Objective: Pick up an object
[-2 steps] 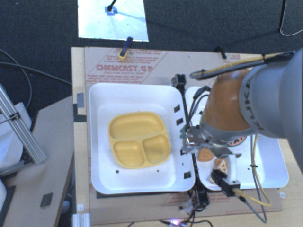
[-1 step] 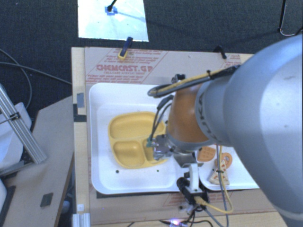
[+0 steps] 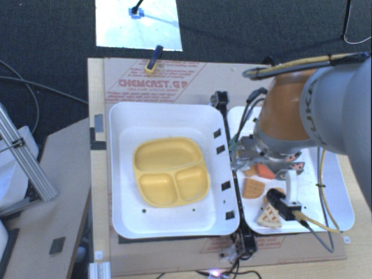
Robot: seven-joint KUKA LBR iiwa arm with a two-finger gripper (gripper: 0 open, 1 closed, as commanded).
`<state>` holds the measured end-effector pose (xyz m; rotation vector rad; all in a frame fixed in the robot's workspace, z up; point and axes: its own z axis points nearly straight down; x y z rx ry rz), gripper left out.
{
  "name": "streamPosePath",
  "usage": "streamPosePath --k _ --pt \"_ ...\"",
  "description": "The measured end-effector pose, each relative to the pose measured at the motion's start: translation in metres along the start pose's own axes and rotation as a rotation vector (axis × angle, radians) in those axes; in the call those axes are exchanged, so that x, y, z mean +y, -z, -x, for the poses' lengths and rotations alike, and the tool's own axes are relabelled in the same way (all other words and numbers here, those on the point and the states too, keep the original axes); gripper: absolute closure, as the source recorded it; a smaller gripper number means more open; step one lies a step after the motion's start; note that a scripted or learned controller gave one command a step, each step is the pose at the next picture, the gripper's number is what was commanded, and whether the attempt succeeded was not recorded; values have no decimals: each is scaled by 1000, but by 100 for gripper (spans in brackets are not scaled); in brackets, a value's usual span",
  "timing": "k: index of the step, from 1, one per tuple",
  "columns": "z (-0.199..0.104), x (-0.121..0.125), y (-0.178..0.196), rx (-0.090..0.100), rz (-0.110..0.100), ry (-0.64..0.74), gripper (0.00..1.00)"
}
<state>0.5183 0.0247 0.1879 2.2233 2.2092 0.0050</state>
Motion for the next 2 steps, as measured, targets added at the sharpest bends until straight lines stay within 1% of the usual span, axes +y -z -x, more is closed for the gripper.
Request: streamPosePath --k 1,2 --pt "59 -33 -4 2 -9 2 100" --pt "55 -31 -4 3 -7 7 0"
